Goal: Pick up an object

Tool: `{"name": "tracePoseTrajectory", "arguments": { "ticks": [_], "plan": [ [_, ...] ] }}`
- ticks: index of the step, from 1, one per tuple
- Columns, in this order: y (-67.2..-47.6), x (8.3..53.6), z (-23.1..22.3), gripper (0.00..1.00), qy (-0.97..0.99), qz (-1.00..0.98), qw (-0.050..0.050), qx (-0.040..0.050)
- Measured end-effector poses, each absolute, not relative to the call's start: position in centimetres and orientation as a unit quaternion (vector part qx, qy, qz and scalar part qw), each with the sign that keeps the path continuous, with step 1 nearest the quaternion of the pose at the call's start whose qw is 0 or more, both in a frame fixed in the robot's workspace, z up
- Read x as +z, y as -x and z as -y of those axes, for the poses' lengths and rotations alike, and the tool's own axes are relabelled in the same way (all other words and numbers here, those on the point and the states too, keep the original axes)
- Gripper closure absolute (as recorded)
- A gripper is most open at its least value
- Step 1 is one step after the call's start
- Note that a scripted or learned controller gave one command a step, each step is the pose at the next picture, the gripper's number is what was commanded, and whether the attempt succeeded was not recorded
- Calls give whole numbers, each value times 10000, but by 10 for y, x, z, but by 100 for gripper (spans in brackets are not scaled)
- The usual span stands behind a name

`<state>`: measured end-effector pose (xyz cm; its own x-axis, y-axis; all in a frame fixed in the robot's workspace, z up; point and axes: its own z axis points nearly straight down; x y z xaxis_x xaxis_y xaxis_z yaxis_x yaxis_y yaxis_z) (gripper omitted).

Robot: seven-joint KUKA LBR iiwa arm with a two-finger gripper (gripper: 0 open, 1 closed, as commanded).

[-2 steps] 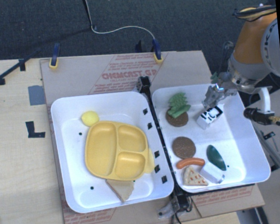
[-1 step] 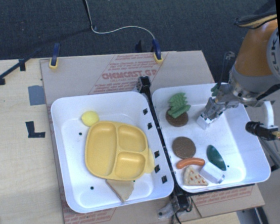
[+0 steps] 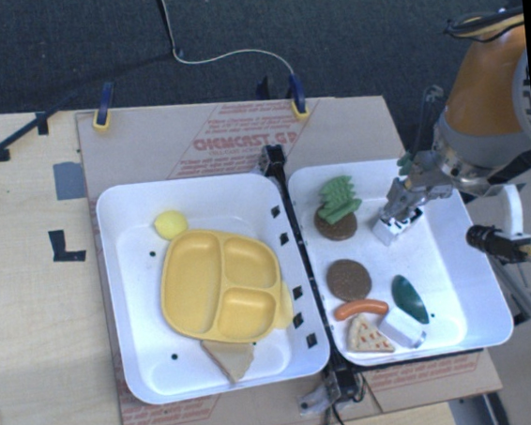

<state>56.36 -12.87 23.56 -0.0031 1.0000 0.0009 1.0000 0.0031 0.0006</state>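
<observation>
The right bin (image 3: 459, 262) holds several toy foods: a green leafy piece on a brown disc (image 3: 337, 207), a brown patty (image 3: 349, 278), a sausage (image 3: 361, 309), a pizza slice (image 3: 367, 338) and a dark green piece with a white block (image 3: 409, 305). My gripper (image 3: 394, 222) hangs over the upper right part of this bin, to the right of the green leafy piece. Nothing shows between its fingers.
The left bin (image 3: 125, 269) holds a yellow divided tray (image 3: 221, 284), a small yellow ball (image 3: 170, 224) and a tan wedge (image 3: 230, 360). A black divider (image 3: 293, 251) separates the bins. The orange-banded arm (image 3: 488, 89) fills the upper right.
</observation>
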Motion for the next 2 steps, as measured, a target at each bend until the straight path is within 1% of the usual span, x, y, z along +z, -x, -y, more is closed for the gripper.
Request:
{"name": "tracePoseTrajectory", "arguments": {
  "ticks": [1,2],
  "plan": [
    [-658,107,125,100,7059,7082,-112,-72],
    [-623,174,146,100,7073,7069,-8,-2]
  ]
}}
